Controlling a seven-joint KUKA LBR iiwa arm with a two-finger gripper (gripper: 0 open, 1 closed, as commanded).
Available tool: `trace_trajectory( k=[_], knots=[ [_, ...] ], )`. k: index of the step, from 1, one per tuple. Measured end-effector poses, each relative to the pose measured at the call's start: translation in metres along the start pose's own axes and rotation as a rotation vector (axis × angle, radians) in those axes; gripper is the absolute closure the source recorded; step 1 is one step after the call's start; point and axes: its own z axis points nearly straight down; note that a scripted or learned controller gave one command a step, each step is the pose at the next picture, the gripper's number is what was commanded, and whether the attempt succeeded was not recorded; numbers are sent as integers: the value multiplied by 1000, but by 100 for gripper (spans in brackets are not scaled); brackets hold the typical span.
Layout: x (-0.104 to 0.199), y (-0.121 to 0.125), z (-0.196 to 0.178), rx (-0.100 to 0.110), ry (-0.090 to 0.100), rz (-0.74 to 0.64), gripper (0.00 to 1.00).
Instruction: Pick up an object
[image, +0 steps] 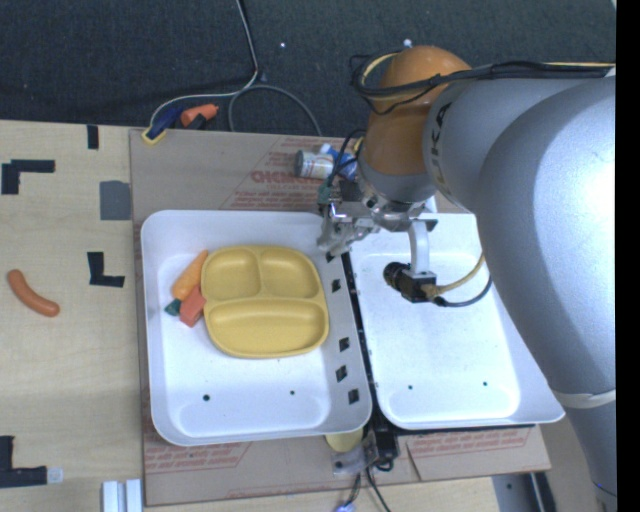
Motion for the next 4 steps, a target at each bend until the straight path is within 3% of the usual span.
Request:
trace_trajectory(
  k=[1, 2, 3, 4],
  knots=[
    [-37, 34, 0, -2, -3, 9, 100],
    [-117, 32, -7, 0, -6, 14, 100],
    [-2, 33, -11, 0, 0, -2, 100],
    [-82, 33, -47, -3, -6, 14, 100]
  ],
)
